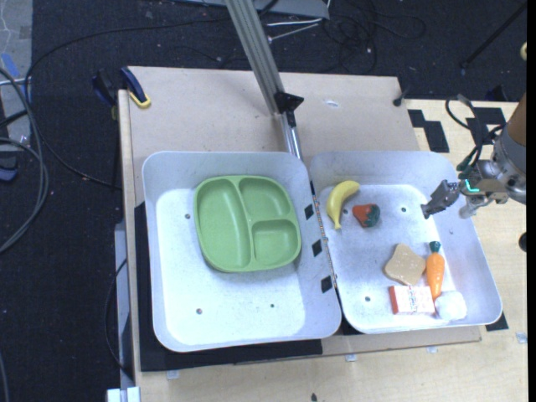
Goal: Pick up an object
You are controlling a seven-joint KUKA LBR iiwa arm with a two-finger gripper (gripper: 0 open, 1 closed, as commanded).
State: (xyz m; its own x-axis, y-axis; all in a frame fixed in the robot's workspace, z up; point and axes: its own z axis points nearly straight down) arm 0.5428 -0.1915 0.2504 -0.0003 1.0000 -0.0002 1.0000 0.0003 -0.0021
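Yellow and curved, the banana lies in the right bin, near its upper left corner, with a small red-and-green piece just beside it. It looks like a light, stiff plastic toy with a smooth skin that may slip; a pinch across its narrow middle seems safest. Further down lie a tan slice, a carrot, a box and a white ball. The jaws hang spread over the bin's right edge, pinching nothing. A green tray fills the left bin on the bench
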